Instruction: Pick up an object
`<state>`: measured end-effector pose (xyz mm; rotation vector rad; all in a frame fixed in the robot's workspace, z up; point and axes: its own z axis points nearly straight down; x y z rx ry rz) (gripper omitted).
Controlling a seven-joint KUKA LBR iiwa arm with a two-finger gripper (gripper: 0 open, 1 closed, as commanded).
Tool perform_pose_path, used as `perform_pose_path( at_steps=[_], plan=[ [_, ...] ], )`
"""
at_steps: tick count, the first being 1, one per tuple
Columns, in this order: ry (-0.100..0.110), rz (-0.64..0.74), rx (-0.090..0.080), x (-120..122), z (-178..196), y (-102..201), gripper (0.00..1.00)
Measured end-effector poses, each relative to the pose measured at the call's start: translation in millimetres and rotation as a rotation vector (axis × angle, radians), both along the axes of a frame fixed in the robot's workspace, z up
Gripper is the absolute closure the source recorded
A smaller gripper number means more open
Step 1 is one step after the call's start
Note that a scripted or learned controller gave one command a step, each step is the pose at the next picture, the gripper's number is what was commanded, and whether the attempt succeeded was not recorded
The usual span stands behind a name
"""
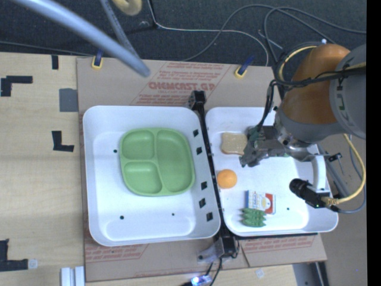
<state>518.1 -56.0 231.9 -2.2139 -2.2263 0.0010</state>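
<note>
The end effector (253, 154) hangs over the right bin (297, 222), beside the bread (233, 143). I cannot tell if it grips anything. Nothing looks picked up yet.

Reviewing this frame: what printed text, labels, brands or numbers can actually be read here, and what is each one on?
"CHEMCAST GP" - red print on the brown cardboard sheet under the bins, reading uncertain; the smaller red lines around it are too blurred to read.
Small box in the right bin: red, white and blue printing, too small to read.
Red print on the cardboard's lower edge: too small to read.
Nothing else legible.
</note>
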Motion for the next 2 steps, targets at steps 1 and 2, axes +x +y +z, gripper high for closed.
perform_pose_path(
  at_steps=[1,2],
  plan=[
    [0.001,-0.001,0.000,-15,-2,44,1.00],
    [0.002,0.001,0.000,-31,-1,100,1.00]
  ],
)
